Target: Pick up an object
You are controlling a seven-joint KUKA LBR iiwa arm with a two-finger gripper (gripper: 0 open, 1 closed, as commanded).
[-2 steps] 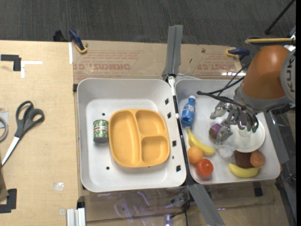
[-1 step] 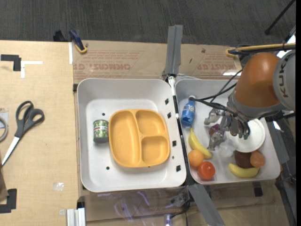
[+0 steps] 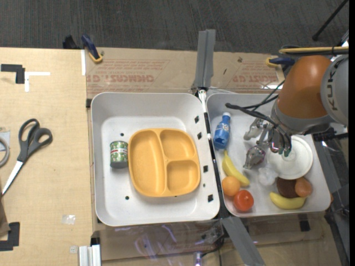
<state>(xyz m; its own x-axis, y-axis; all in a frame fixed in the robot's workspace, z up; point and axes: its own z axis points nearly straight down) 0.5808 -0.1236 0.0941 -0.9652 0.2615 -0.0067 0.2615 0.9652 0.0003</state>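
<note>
Banana (image 3: 235, 170) lies mid right bin (image 3: 321, 206), just left-below the claw (image 3: 256, 155): light, curved, bruises easily, so pinch across its middle. Can't tell if the claw is open. Blue bottle (image 3: 221, 131) sits toward the bin's far-left corner.

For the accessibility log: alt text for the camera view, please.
The grey and orange arm holds its gripper low over the right bin, among a blue bottle, two bananas, an orange and a tomato. The left bin holds a yellow divided plate and a small can.
</note>
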